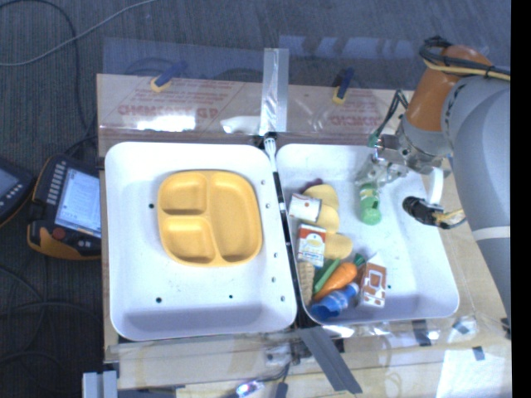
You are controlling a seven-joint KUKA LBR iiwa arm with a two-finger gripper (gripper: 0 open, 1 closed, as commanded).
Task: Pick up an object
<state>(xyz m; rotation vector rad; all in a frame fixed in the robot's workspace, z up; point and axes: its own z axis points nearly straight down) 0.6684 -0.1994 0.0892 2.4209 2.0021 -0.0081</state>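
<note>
I see a yellow three-compartment plastic tray (208,217) mid left bin (124,247). In the right bin (423,264), toys crowd the left edge; a small green plastic bottle (370,203) lies near the far edge, under my gripper (377,171), its grip I cannot tell. Right side's open.

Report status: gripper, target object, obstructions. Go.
Gripper low in right white bin, directly above small green bottle. Grip unconfirmed. Pile of toy food sits apart, toward divider.

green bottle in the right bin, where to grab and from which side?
Probably across the green bottle's body, from above. It lies apart from the pile, bin floor bare on both sides, directly below the gripper. Its long axis runs up-down in view, so close left-right.
</note>
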